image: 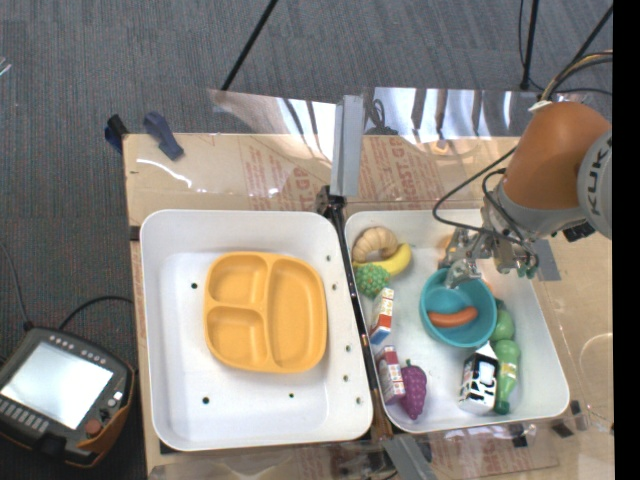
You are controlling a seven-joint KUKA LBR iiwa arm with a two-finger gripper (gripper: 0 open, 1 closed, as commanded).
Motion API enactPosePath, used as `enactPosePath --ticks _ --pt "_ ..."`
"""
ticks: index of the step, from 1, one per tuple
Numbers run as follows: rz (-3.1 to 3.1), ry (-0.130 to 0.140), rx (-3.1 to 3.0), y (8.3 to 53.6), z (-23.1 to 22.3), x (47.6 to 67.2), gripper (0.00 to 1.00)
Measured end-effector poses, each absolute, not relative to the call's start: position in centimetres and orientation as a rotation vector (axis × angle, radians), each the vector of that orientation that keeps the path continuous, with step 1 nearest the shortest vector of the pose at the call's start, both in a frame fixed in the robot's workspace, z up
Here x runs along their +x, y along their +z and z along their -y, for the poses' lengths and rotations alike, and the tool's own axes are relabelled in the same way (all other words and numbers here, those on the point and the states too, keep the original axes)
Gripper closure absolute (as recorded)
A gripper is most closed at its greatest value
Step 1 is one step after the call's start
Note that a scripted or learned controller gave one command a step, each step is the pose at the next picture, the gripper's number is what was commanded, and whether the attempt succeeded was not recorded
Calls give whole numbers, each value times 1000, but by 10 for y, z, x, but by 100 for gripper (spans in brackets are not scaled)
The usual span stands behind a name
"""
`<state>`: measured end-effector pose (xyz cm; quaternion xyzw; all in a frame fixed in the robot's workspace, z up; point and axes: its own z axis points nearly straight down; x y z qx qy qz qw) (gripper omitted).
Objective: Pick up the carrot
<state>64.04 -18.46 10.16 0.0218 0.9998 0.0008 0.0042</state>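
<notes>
Camera view shows the end effector (462, 265) hovering low over the far rim of a teal bowl (480, 330) in the right bin (555, 368); whether it is spread or pressed together I cannot tell, as the metal parts blur together against the bin's white floor. Just below the end effector, inside that bowl, lies an orange elongated piece that I take to be the carrot (452, 317); it rests on the bowl's floor, apart from the end effector, so I judge the pick not yet done: the descent into the bowl, the closing and the lift all remain. To the end effector's left sit one croissant (375, 240), one banana (398, 260) and one green knobbly fruit (372, 280); further down on that side are two small cartons (383, 318) and one purple grape bunch (413, 388). Below the bowl stands one black-and-white carton (479, 380), with green items (506, 358) beside it whose number I cannot settle. Well away to the left, in the left bin (160, 268), lies one yellow divided plate (266, 311) with three compartments. There are two bins on the worktop (230, 173), and one arm (555, 163).
</notes>
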Motion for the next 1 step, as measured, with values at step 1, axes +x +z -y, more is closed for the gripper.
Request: enactPosePath --ticks 1 --pt "-3132 4 146 126 188 572 100"
